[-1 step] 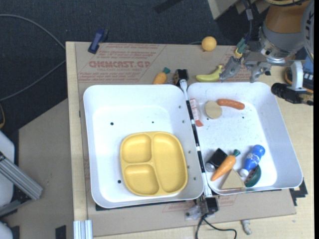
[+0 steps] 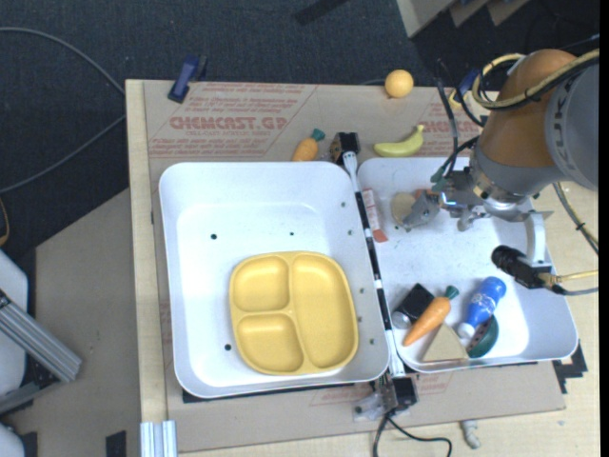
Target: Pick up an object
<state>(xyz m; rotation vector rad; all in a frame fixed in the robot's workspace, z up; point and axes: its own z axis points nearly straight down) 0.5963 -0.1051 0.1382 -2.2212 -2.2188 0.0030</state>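
A brown bench (image 2: 238, 122) on dark carpet (image 2: 86, 17) bears two white bins. The left bin (image 2: 190, 217) holds a yellow tray (image 2: 293, 312). The gripper (image 2: 440, 208) hangs over the right bin (image 2: 542, 336), whose near corner holds a carrot (image 2: 427, 321) and bottle (image 2: 481, 304); its grip I cannot tell.

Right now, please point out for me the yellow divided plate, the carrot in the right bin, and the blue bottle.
yellow divided plate (image 2: 293, 310): camera view, centre ridge.
carrot (image 2: 427, 320): camera view, middle of orange body.
blue bottle (image 2: 483, 303): camera view, blue body.
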